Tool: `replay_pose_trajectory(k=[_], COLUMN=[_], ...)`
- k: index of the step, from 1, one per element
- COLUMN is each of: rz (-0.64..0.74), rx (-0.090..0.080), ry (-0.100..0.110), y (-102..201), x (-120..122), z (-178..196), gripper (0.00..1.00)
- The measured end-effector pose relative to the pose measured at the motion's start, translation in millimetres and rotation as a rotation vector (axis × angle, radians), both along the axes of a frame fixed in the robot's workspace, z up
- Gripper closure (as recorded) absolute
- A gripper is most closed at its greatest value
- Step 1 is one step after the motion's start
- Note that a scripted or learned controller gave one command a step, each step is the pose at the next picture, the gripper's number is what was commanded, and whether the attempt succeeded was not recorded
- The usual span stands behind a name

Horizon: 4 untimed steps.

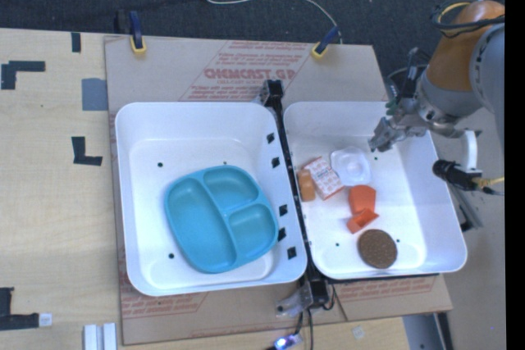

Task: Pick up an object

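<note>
A brown round disc lies nearest, in the right bin with an orange block, a snack packet and a clear cup. The end effector hovers above them, likely lining up; its grip state is unclear.

This looks like a robotics lab or test bench. A cardboard sheet is clamped to a plywood table marked with black tape, two white bins sit on it, a cable trails over dark carpet, and an industrial robot arm reaches in.
</note>
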State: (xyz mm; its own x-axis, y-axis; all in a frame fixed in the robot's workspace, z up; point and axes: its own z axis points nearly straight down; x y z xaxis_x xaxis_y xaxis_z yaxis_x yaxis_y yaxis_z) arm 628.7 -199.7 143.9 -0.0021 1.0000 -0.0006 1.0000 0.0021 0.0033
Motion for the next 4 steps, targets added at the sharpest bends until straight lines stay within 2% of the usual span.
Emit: replay_pose_trajectory(k=[1,2,4], rz=[-0.001,0.000,0.004], rx=[-0.002,0.000,0.003], ry=[-0.002,0.002,0.006], y=[-3.9,-3.4,100.6], x=[-0.8,-0.1,-3.5], z=[63.2,81.3,64.1], gripper=[1.00,1.00,1.00])
